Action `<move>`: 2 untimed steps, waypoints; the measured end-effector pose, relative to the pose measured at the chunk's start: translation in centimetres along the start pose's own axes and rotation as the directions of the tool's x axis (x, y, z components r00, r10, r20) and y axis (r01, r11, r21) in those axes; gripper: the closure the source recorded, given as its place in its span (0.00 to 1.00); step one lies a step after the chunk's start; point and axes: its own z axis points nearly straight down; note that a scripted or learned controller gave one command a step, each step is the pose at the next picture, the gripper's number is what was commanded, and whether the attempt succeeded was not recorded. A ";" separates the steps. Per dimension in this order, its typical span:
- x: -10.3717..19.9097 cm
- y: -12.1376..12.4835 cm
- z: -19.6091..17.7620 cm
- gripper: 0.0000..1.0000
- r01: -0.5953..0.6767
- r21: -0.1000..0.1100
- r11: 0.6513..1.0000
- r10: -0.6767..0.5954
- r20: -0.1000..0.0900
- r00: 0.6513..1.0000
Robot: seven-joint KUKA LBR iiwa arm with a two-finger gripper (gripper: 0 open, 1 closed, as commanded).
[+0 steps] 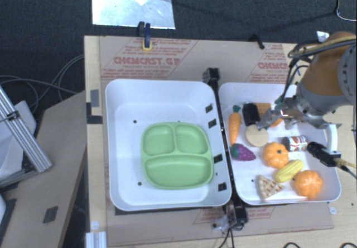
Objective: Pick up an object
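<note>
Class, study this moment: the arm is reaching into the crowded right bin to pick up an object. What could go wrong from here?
1. The gripper hangs over tightly packed toys: the tan disc, black block and carrot lie close together, so it may knock neighbours or catch two.
2. The round pumpkins could roll or slip from a pinch.
3. The can lies beside the arm, so it might get nudged.

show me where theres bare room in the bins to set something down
Free: the left bin's white floor around the green plate, widest behind it, and the plate's own compartments. Crowded: the right bin, packed with carrot, pumpkins, corn and the gripper.
</note>
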 end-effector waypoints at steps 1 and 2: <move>0.2 0.4 4.6 0.00 0.000 -0.011 1.000 0.000 -0.002 1.000; 0.1 0.7 3.2 1.00 0.000 -0.020 1.000 0.000 0.001 1.000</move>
